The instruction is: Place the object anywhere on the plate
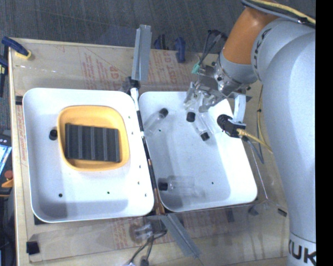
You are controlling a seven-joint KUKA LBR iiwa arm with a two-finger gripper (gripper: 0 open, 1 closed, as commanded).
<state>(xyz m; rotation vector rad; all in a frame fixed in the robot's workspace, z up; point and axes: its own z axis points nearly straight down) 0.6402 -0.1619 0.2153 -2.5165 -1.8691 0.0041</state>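
Barely begun: clear vial [180, 184] lying in right bin [241, 190] near its front-left corner, far from yellow plate [92, 115] in left bin. Pincer [198, 119] apart, hovering, gripping nothing.

White letters "KU" stand on the arm's base [302, 251], cut off at the frame's lower right. Red printing runs along the bench board [94, 65] above the bins and again below them, too faint to read.
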